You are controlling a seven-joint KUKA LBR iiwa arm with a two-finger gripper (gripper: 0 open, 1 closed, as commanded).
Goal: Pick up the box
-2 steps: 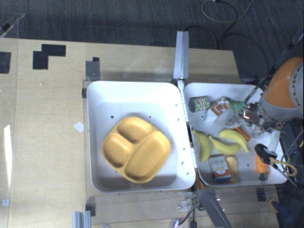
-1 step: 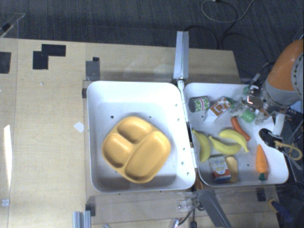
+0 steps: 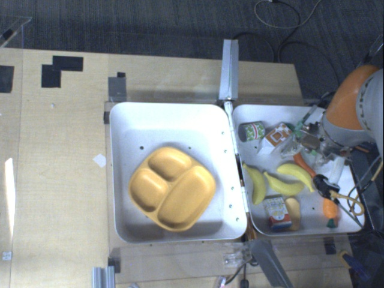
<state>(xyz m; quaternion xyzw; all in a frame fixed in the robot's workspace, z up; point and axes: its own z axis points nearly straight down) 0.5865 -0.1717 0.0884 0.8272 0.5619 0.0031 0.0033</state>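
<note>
Hand (image 3: 302, 138) sits low over the right-hand shallow white bin (image 3: 354, 221); its opening cannot be determined. The small orange-and-white cardboard box (image 3: 277, 135) lies just left of it, beside a green-labelled can (image 3: 252, 131), above three yellow bananas (image 3: 277, 182).

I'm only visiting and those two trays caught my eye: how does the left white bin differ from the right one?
The left bin holds one big thing, a yellow divided plate; the right bin holds many small ones, among them bananas, a can and a small box. The left bin looks wider than the right bin. The arm reaches over the right bin, not the left. Both are shallow, white and side by side.
</note>
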